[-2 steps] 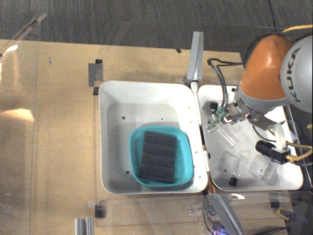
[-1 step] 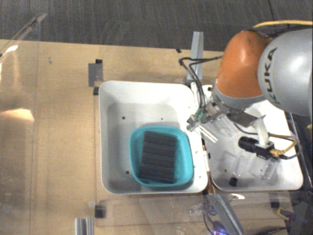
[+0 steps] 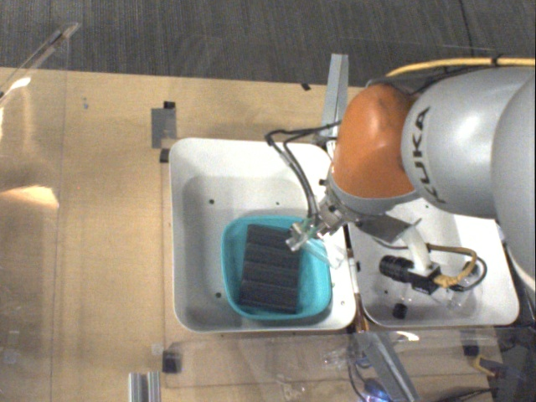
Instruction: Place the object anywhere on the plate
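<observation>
1. Grey arm (image 3: pixel 477 141), with its orange band (image 3: pixel 377 145), is nearest the camera; it enters from the right and covers the seam between the two bins.
2. Dark ribbed object (image 3: pixel 270 268): a black block with crosswise grooves, lying flat on the plate, its long axis running roughly top to bottom.
3. Teal plate (image 3: pixel 237 239): a rounded-square dish resting on the floor of the left bin, toward its lower right.
4. Gripper (image 3: pixel 303 234): positioned at the plate's upper right edge, just beside the object's top corner; whether its fingers are spread or closed cannot be told, and nothing is seen between them.
5. Left bin (image 3: pixel 194 224) and right bin (image 3: pixel 494 304): shallow, white, side by side on the wooden bench (image 3: pixel 92 249).
</observation>
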{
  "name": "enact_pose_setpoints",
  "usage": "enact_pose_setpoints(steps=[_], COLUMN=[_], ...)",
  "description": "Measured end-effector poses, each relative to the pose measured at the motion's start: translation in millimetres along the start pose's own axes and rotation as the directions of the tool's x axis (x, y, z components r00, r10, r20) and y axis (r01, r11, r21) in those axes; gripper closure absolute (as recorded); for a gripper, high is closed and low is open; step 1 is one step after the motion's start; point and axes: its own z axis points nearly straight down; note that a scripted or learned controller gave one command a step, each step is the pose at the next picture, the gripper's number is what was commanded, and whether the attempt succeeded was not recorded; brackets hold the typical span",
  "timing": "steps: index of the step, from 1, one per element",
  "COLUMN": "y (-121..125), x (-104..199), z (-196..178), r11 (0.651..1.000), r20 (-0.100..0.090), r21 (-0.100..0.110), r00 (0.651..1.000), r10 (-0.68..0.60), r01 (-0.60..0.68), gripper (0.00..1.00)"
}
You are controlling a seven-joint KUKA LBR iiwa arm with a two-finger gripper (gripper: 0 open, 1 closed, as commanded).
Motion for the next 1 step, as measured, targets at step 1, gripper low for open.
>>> enact_pose_setpoints(steps=[1], y=[-0.1], x=[-0.4], z=[-0.2], r11=[1.0], r20=[0.0], r21=[0.0], r00=[1.0], r10=[0.0], r01=[0.0], gripper=[0.0])
